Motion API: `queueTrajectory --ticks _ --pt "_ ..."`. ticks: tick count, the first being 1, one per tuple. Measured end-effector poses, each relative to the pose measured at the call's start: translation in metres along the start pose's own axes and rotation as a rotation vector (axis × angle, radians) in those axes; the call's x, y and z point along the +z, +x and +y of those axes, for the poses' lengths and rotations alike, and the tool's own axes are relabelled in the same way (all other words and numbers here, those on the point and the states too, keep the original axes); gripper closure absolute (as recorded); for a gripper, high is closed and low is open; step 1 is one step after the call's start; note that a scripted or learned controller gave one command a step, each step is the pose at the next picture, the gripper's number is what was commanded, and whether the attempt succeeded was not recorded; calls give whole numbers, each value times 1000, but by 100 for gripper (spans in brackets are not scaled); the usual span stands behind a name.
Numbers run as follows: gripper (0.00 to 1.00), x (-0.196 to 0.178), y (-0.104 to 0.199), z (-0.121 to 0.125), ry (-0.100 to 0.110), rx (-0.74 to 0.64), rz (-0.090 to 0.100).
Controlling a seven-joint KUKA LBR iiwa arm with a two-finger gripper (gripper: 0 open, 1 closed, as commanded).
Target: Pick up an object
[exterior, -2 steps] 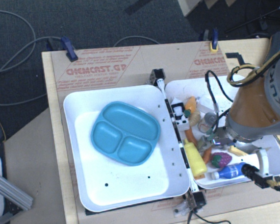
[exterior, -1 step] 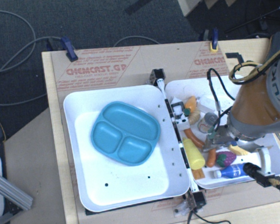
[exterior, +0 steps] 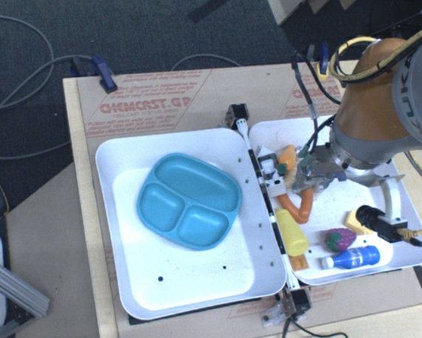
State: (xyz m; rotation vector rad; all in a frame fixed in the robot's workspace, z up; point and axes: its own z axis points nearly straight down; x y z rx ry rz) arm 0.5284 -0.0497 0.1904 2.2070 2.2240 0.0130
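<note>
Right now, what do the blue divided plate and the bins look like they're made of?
Blue divided plate: likely molded plastic, smooth with a soft sheen; one even colour, rounded compartment ridges.
Left bin and right bin: probably thin, glossy white plastic; rounded corners and lipped rims suggest formed sheet, though painted metal can't be ruled out.

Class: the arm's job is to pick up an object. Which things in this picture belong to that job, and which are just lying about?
Belong to the job:
gripper
orange carrot-like toy
yellow block
purple toy
blue bottle
right bin

Lying about:
blue divided plate
left bin
floor cables
</note>
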Motion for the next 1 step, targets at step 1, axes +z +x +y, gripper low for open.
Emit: queueTrajectory --ticks 1 --pt "100 -34 47 36 5 0 1"
